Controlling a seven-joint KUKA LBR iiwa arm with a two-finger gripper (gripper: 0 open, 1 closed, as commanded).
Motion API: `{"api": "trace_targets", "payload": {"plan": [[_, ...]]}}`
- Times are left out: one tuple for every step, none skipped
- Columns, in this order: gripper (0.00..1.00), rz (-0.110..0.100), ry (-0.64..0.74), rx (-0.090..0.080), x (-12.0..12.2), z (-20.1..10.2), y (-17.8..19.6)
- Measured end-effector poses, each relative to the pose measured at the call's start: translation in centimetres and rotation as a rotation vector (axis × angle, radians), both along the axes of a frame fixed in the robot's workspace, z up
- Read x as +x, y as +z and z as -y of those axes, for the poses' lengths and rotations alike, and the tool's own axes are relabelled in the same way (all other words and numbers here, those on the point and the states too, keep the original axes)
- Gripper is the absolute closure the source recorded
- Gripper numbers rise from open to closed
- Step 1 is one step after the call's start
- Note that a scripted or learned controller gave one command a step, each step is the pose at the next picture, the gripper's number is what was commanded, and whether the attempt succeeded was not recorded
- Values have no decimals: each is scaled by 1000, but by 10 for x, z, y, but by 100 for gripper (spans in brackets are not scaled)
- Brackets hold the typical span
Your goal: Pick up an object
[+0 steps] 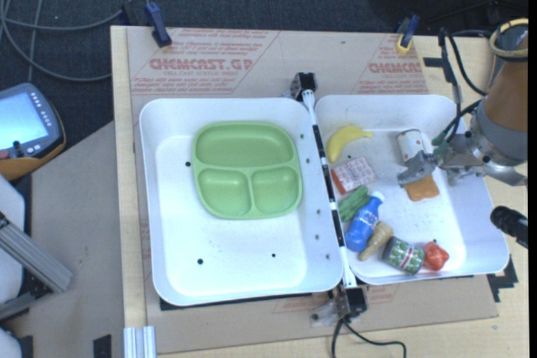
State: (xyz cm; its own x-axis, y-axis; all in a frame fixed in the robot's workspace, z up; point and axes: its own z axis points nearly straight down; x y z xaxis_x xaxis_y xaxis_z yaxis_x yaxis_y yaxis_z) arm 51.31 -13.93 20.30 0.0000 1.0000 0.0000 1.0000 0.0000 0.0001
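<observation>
The right bin (pixel 470 243) holds several small things. A yellow banana (pixel 345 138) lies at its far left, with a red and white packet (pixel 353 173) below it. Nearer the front are a green piece (pixel 352 202), a blue bottle (pixel 364 224), a patterned can (pixel 402 254) and a small red thing (pixel 435 256). An orange-brown block (pixel 422 189) lies mid-bin. My gripper (pixel 417 170) reaches in from the right and hangs right over the block's upper edge. A white cylinder (pixel 409 143) sits just behind it.
The left bin (pixel 168 264) holds a green divided plate (pixel 247 169). A black ridge (pixel 323 189) separates the two bins. Bare white floor shows at the right bin's far right side and along the left bin's front.
</observation>
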Motion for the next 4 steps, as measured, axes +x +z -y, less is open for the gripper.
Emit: {"api": "trace_targets", "payload": {"plan": [[0,1,1,-1,88,9,-109],[0,2,2,-1,137,-8,-74],[0,22,3,-8,154,9,-95],[100,26,5,-13,155,10,-84]]}}
